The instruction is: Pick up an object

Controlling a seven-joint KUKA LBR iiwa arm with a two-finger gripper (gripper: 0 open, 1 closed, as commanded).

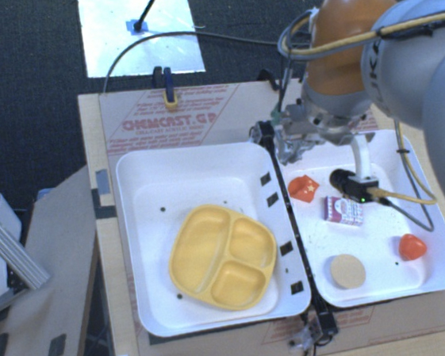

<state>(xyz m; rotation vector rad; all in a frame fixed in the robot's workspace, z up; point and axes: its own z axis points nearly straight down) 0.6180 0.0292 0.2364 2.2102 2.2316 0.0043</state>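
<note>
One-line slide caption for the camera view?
Gripper at far corner of right white bin; yellow three-compartment plastic tray in left white bin.

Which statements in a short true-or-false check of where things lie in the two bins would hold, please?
1. The yellow divided tray lies in the left-hand bin. True.
2. The tan disc rests on the tray. False: it lies on the floor of the right-hand bin, apart from the tray.
3. Two reddish things lie in the right-hand bin. True.
4. The purple box lies in the left-hand bin. False: it lies in the right-hand bin, farther back than the disc.
5. The gripper hangs over the tray. False: it is at the far end of the divide between the bins.
</note>
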